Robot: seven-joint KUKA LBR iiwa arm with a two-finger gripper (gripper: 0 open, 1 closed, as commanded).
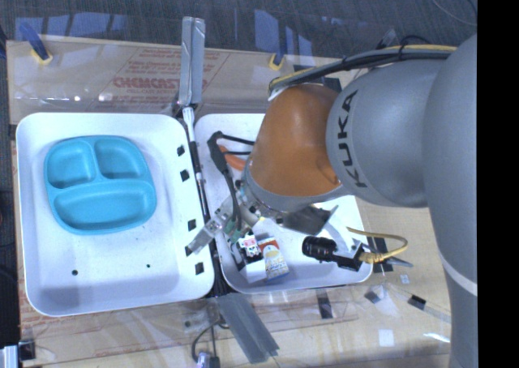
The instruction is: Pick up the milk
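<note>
ok so from where I'm standing the milk hasn't been picked up yet. The milk carton [266, 259] is down in the right bin [308, 281], close to its front edge and more toward the front-left corner, sitting on the bin floor. The arm [340, 147] reaches low over that bin and its wrist end hangs just behind the carton, really close, maybe touching it, hard to call. The big orange band blocks most of the view there, so I honestly can't tell if the jaws are wide, narrow or around anything. I wouldn't say it's got hold of the carton.

So my read: the approach is basically there, and the grip and the lift are all left to do.

The carton itself is a small white box with red and some colourful print on it, tipped over at an angle rather than standing straight. The left bin [32, 277] just has a blue divided plate [99, 181] in it, well away from all this
</note>
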